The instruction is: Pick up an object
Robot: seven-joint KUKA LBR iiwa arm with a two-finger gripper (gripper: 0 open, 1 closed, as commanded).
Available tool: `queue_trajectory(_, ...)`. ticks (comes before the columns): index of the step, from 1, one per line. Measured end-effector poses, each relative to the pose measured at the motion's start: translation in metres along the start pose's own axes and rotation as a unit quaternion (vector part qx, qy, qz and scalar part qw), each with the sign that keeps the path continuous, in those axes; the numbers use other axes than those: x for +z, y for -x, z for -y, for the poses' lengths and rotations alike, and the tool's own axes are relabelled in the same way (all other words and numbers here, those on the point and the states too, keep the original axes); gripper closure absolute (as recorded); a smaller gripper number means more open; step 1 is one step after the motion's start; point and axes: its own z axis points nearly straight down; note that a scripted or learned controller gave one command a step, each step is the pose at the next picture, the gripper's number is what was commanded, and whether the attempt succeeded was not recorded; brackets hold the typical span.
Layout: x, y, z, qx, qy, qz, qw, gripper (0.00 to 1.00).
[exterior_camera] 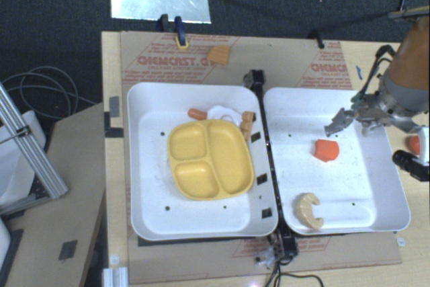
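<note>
The desk [168, 50] carries two shallow white bins side by side. In the right bin [383, 212], an orange tomato-like piece [326, 150] lies near the middle, and a tan croissant [309, 210] rests at its 7 o'clock, close to the front wall. The arm enters from 3 o'clock, and its end effector [338, 124] hangs just at 12 o'clock of the orange piece, clamped on nothing; whether it is apart or together cannot be told. The left bin [144, 212] holds a yellow divided plate [208, 159], with a small orange sausage [197, 114] at the plate's 12 o'clock and a brown piece [247, 121] at its 1 o'clock.
</note>
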Motion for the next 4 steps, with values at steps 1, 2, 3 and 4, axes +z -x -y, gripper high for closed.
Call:
queue_trajectory(1,0.058,0.026,-0.015,0.001,-0.001,0.0,1.0,0.0)
queue_trajectory(2,0.118,0.026,-0.015,0.001,-0.002,-0.001,1.0,0.0)
queue_trajectory(3,0.104,0.027,-0.017,0.001,0.001,0.0,1.0,1.0)
queue_trajectory(4,0.114,-0.037,-0.1,-0.005,0.003,0.0,1.0,1.0)
